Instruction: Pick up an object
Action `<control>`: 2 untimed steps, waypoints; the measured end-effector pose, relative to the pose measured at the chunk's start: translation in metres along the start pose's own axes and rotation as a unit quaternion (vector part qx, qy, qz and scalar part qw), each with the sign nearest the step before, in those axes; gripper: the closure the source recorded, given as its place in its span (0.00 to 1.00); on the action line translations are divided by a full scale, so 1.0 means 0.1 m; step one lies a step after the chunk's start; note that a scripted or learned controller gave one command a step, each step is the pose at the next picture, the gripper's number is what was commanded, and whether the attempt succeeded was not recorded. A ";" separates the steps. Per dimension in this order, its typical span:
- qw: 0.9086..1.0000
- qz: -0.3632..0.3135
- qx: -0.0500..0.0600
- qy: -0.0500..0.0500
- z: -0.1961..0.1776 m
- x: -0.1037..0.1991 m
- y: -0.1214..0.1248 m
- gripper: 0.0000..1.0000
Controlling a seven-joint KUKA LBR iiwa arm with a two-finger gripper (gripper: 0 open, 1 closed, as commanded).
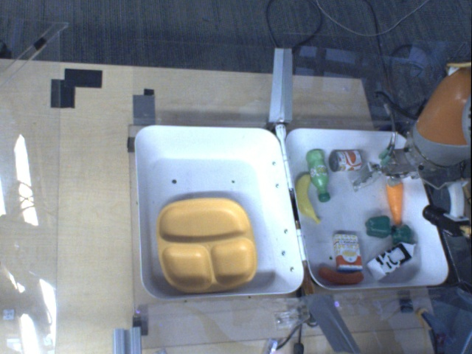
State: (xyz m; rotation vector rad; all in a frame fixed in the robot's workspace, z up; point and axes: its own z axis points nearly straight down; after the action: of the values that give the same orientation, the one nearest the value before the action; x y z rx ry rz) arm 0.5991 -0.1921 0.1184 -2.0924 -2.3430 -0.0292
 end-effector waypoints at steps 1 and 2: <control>1.000 -0.001 -0.010 0.000 0.22 0.09 -0.32 0.00; 0.998 -0.068 -0.002 0.000 0.22 0.06 -0.40 0.00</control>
State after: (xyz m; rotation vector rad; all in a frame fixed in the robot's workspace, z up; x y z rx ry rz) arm 0.5595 -0.1900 0.0956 -1.9316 -2.4825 -0.0347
